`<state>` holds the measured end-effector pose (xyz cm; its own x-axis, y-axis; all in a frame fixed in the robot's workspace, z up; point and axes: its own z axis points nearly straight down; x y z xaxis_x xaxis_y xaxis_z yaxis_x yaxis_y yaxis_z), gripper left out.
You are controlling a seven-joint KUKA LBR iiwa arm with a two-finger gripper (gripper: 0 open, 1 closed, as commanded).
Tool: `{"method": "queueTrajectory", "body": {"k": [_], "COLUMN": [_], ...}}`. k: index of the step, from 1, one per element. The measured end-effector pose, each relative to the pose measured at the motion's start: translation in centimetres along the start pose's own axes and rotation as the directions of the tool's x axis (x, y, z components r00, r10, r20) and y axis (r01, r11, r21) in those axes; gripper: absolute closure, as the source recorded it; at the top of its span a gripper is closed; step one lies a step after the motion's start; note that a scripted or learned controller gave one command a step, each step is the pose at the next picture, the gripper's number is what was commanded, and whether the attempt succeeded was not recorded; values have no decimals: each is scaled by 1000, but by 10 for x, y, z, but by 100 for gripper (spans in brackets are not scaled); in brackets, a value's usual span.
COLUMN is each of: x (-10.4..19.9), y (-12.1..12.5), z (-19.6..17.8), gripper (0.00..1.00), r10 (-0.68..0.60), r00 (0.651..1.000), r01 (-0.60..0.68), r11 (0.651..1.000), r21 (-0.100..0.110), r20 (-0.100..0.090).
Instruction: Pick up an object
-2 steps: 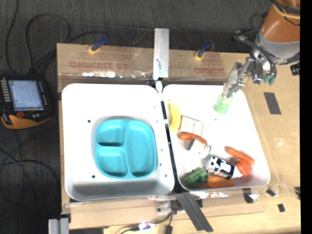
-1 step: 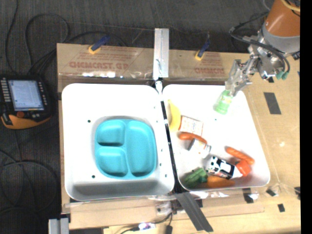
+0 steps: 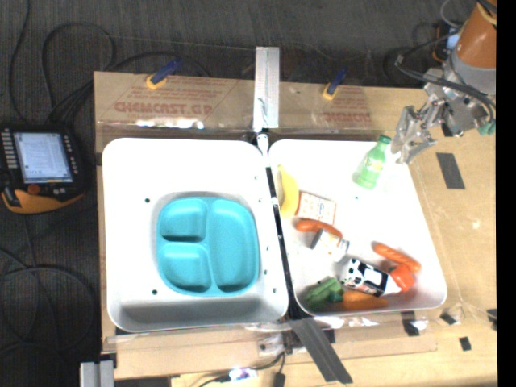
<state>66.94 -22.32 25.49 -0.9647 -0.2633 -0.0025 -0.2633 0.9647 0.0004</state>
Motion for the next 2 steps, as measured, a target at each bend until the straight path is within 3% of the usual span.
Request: {"method": "queueTrajectory", "body": {"k": [1,2], "x": [-1,-3], "y": [2,7], "z": [39,-31], "gripper": [100,100], "r10": [-239,-111], "r00": [971,994], "r01": [239,111], "r11": [971,994], "r21": [-2,-2], "r20": [-1,3]}}
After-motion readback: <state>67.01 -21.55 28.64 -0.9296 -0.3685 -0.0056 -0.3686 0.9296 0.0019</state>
